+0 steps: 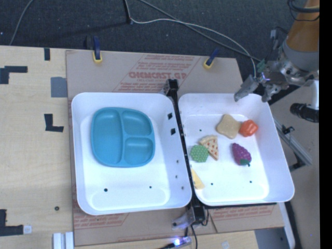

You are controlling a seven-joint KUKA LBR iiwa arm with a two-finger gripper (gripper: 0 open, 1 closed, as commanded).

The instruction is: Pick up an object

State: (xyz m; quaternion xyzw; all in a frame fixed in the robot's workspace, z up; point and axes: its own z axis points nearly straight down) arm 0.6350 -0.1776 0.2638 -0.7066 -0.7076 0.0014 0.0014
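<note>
The right bin (259, 188) holds several toy foods. A tan bread slice (228, 126) lies next to a red-orange pepper (248, 128). Lower down are a pizza slice (210, 146), a green leafy piece (199, 153) and purple grapes (240, 153). A yellow wedge (196, 179) leans against the bin's left wall. My gripper (255, 93) hovers over the bin's far right corner, above and behind the bread and pepper, open with nothing between its fingers.
The left bin (83, 191) carries a blue divided plate (123, 137). A black clip (171, 87) sits where the two bins meet at the back. Cables run across the dark floor behind the bench.
</note>
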